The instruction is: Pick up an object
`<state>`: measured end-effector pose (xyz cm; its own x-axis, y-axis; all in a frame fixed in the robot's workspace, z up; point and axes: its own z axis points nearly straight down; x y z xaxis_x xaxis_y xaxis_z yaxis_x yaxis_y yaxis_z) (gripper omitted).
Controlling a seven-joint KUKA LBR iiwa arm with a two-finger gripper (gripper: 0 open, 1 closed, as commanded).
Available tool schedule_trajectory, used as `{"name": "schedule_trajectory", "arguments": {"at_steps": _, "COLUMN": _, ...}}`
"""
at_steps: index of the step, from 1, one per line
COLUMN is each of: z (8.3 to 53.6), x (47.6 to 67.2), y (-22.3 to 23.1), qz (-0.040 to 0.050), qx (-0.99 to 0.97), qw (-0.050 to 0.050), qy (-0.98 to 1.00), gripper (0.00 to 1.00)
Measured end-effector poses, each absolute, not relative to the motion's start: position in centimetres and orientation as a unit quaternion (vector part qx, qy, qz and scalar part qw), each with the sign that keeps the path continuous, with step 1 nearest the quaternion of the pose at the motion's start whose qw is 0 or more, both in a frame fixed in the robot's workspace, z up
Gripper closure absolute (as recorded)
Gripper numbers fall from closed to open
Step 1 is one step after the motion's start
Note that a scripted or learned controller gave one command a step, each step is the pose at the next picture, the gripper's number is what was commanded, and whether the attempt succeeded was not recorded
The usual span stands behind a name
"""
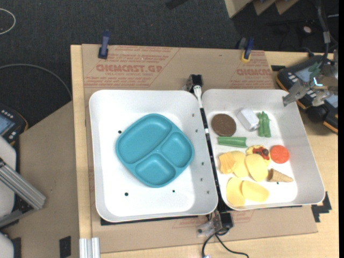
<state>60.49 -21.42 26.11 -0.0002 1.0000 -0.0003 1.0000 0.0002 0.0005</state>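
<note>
The right bin (306, 144) holds several toy foods. Among them are a brown round disc (223, 124), a white block (248, 119), a green pod (264, 123) and a green stick (232, 141). There are also an orange-red round piece (279, 153), a small cone (280, 176) and several yellow slices (248, 190). My gripper (302, 92) hangs at the far right, over the bin's back right corner, apart from all the pieces. Nothing is visible in its grasp.
A blue divided plate (155, 149) lies in the left bin (102, 144). Both bins rest on a cardboard sheet (134, 66) held by a blue clamp (104, 45) and a yellow clamp (246, 49) at the back. Dark equipment (322, 114) sits to the right of the bench.
</note>
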Motion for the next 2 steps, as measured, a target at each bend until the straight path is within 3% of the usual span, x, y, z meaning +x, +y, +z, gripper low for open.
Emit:
{"name": "schedule_trajectory", "arguments": {"at_steps": 1, "z": 27.2, "x": 60.6, "y": -21.4, "qz": 0.0008, "qx": 0.707, "qw": 0.002, "qy": 0.708, "gripper": 1.0}}
{"name": "schedule_trajectory", "arguments": {"at_steps": 2, "z": 21.8, "x": 62.4, "y": -15.0, "qz": -0.0005, "qx": 0.705, "qw": -0.003, "qy": 0.709, "gripper": 1.0}}
